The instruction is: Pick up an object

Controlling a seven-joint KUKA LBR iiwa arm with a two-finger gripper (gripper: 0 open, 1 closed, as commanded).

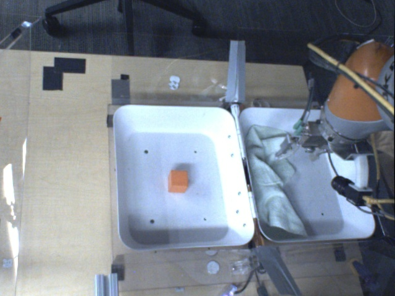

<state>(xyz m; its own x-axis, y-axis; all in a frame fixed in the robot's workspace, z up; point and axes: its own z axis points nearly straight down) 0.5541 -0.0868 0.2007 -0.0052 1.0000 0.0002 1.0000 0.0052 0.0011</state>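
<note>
**Grey cloth under the gripper, orange cube waiting in the other bin**

Pale wood desk carries two shallow white bins side by side. The left bin holds a small orange cube near its middle, well apart from the arm. The right bin holds a crumpled grey cloth lying along its left wall. The grey arm with its orange band reaches in over the right bin's upper part, and the gripper sits at the cloth's upper edge, seemingly touching or just above it. Whether it is spread or pinched on the fabric I cannot tell; the tips blur against the folds. My judgement: the step in hand is the reach or grasp attempt on the cloth. Next comes a firm close on a fold, then a straight lift to check that the cloth comes up.
</note>
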